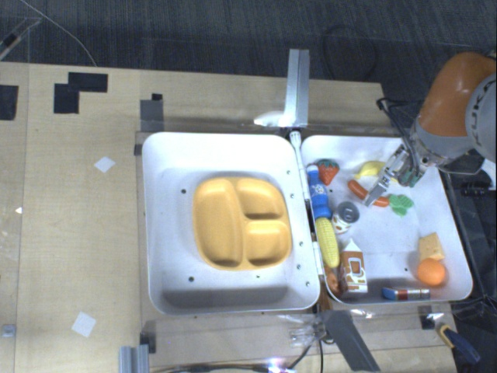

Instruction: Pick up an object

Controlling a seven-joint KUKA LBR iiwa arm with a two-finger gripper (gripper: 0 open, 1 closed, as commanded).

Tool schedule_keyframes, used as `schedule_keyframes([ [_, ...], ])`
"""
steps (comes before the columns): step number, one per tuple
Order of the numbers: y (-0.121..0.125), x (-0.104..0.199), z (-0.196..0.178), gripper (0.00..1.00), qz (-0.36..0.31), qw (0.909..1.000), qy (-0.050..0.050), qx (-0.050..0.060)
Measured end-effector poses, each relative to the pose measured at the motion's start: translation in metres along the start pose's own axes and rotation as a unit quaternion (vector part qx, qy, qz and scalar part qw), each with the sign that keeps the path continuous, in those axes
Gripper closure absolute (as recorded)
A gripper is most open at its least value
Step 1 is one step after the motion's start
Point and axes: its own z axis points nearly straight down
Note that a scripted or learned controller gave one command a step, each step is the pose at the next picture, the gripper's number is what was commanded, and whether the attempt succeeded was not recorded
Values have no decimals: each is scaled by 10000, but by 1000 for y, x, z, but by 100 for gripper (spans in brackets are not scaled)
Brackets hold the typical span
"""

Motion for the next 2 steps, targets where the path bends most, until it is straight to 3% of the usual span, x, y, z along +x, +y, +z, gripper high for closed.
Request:
schedule_keyframes([
  [1, -21, -13, -5, 0, 877, 9961, -51, -78],
  [2, -17, -14, -3, 0, 1475, 9890, -34, -105],
])
